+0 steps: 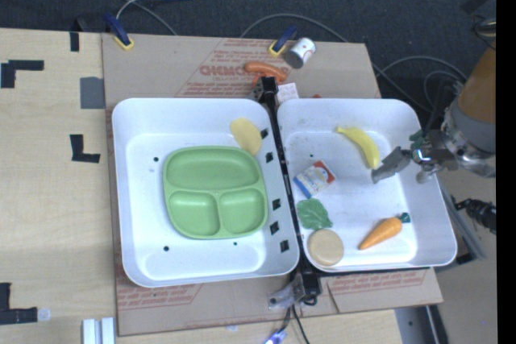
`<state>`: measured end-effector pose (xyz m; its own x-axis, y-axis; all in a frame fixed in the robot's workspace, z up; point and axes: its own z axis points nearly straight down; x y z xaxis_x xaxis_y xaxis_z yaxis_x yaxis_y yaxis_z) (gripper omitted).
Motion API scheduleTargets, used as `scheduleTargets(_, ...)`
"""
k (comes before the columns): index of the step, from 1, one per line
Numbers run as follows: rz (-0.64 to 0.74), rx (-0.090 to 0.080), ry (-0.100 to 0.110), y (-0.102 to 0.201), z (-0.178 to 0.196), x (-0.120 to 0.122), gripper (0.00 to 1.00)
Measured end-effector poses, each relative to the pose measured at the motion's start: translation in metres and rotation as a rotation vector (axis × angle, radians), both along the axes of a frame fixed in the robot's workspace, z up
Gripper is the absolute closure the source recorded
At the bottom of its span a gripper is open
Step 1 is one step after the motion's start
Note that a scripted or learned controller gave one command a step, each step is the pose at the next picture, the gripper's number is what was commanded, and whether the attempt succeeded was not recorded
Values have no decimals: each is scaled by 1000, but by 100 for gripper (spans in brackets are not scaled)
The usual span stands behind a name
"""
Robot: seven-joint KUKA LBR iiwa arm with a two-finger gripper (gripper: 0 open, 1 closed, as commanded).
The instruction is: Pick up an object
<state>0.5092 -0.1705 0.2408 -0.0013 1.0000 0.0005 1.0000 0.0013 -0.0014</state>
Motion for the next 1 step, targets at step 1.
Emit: scheduleTargets(1,-1,-1,1,-53,-61,69,0)
